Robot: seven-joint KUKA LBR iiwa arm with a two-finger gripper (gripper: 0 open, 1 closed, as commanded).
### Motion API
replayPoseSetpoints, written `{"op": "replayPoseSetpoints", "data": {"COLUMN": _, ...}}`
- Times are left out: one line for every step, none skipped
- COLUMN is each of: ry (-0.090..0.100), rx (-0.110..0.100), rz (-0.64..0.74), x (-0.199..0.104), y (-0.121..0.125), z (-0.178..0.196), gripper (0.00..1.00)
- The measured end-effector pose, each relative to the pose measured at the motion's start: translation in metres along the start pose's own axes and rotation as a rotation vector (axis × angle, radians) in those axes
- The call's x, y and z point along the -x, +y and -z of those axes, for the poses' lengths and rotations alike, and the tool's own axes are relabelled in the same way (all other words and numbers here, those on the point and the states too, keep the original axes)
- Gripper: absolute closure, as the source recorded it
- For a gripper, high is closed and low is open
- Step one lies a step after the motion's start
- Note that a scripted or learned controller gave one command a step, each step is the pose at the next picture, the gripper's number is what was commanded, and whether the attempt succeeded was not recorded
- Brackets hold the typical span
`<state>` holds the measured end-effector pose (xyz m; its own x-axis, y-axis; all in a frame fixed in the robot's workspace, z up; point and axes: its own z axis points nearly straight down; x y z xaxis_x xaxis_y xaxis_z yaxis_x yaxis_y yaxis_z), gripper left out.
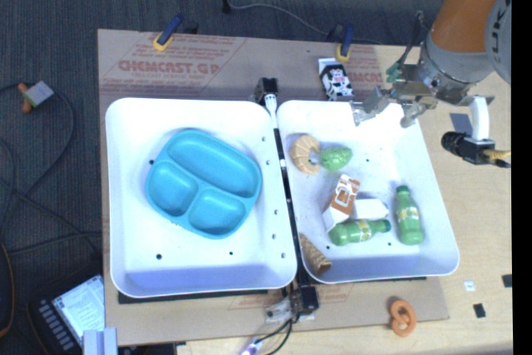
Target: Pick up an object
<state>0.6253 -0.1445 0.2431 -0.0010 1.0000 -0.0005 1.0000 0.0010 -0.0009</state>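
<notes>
My gripper [386,112] hangs over the far edge of the right bin [432,179], its two fingers spread apart with nothing between them, so it is open. Below it in the bin lie a tan ring-shaped pastry [305,152] and, touching it, a green rounded piece [336,156]. Nearer the front are an orange-and-white carton [343,197], a green bottle on its side [359,232] and a second green bottle [406,215] by the right wall. A brown cone [314,255] rests at the bin's front left corner.
The left bin [125,245] holds a blue divided plate [204,181]. A small pretzel [401,316] lies on the bench in front of the bins. A black-and-white card [336,81] and clamps sit at the board's far edge.
</notes>
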Motion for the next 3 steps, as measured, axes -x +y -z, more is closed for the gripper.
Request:
{"op": "replayPoseSetpoints", "data": {"ry": 0.000, "rx": 0.000, "rz": -0.001, "x": -0.034, "y": -0.064, "z": -0.150, "gripper": 0.00}}
{"op": "replayPoseSetpoints", "data": {"ry": 0.000, "rx": 0.001, "rz": -0.002, "x": -0.034, "y": -0.064, "z": -0.140, "gripper": 1.00}}
{"op": "replayPoseSetpoints", "data": {"ry": 0.000, "rx": 0.001, "rz": -0.002, "x": -0.034, "y": -0.064, "z": -0.140, "gripper": 0.00}}
